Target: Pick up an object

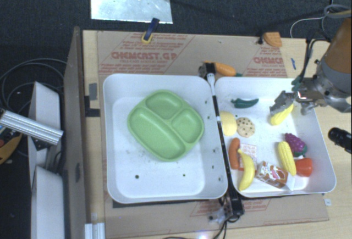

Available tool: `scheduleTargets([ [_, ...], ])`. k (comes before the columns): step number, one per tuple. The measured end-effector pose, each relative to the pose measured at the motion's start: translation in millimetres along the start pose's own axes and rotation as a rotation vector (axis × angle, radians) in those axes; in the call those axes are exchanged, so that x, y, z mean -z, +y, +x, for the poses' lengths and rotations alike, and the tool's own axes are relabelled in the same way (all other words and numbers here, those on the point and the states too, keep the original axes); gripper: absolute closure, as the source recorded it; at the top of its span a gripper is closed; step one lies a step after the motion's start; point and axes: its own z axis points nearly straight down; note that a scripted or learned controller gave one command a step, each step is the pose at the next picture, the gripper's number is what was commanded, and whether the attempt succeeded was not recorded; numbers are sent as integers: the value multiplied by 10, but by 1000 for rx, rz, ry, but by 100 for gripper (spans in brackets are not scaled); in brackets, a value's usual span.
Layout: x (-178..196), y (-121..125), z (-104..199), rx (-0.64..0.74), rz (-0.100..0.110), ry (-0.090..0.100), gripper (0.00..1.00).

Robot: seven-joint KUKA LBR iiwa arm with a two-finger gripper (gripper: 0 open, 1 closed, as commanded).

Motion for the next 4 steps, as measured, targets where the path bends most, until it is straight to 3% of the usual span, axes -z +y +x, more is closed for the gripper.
scheduleTargets([
  [1, -1908, -1, -392, -5, 1, 0, 0],
  [2, -1077, 769, -689, 3, -14, -6, 0],
  [3, -1886, 714, -730, -1, 2, 1, 0],
  [4, -1858, 217, -846, -4, 4, 1, 0],
])
